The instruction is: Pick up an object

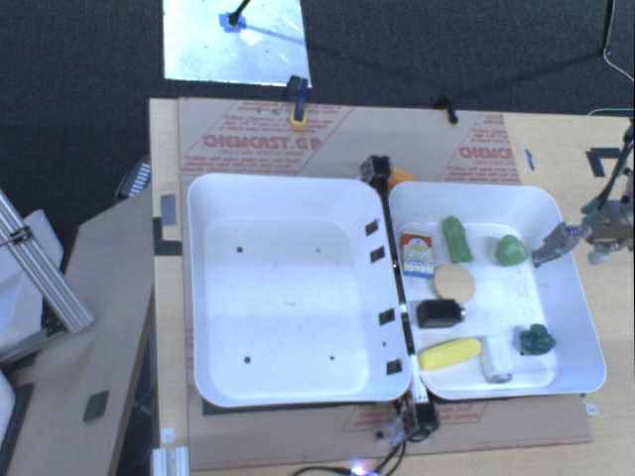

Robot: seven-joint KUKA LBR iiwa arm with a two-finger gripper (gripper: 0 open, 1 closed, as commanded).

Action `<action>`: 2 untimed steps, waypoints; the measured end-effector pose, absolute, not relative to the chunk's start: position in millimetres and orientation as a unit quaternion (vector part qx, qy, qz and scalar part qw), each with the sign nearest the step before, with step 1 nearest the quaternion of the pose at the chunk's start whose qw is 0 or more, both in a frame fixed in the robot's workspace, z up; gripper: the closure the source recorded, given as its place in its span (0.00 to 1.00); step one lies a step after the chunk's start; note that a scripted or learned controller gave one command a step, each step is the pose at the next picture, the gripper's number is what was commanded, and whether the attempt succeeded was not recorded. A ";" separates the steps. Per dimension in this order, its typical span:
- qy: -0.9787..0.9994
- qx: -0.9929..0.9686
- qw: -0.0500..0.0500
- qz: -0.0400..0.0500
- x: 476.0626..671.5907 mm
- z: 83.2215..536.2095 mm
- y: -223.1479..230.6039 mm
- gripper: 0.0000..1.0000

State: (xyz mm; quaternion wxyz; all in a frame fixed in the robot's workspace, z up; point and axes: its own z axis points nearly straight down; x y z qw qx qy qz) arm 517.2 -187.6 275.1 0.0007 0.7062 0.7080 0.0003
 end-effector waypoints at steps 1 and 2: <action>0.710 0.705 0.002 0.001 518.2 286.3 -187.6 1.00; 0.710 0.704 0.009 0.005 551.0 421.4 -178.3 1.00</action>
